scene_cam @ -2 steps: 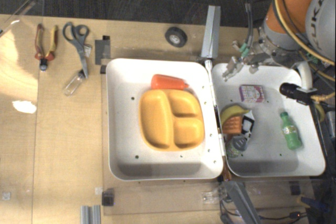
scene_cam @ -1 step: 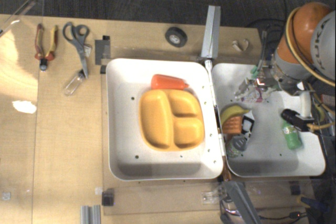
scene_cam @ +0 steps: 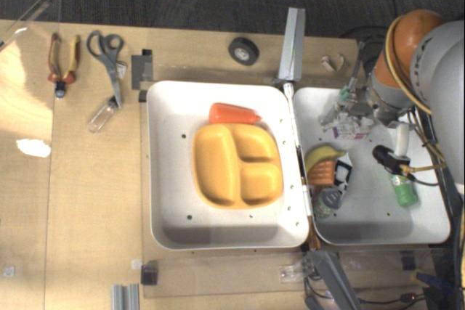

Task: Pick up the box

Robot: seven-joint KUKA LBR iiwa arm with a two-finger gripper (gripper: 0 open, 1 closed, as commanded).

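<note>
Your arm (scene_cam: 429, 62) comes in from the right and bends down over the far part of the right bin (scene_cam: 378, 229). The orange band sits high, at the top of the bend. The wrist points down and to the left. The gripper (scene_cam: 354, 109) hangs low, near that bin's far left corner. You cannot tell if it is open or closed, because from up here it looks like a jumble of grey and clear bits. A purple and white scrap (scene_cam: 347, 130) lies right under it, too blurry to name.

You have two white bins. The left bin (scene_cam: 167, 221) is well to the left of the gripper. It holds one yellow tray (scene_cam: 236, 163) with three parts. One red thing (scene_cam: 232, 113) lies just past the tray's far edge.

Far to the left of the gripper, on the bare bench (scene_cam: 73, 192), you have one pair of scissors (scene_cam: 109, 58) and one pair of pliers (scene_cam: 62, 62). One roll of tape (scene_cam: 243, 51) lies closer, to the gripper's upper left.

In the right bin, count five small things. One yellow lump (scene_cam: 323, 155) and one orange lump (scene_cam: 321, 173) touch each other, down and to the left of the gripper. The one box (scene_cam: 342, 172), white with a black face, sits just beside the orange lump, below the gripper and apart from it. One grey thing (scene_cam: 328, 198) lies just below those. One green thing (scene_cam: 404, 194) lies down and to the right of the gripper.
</note>
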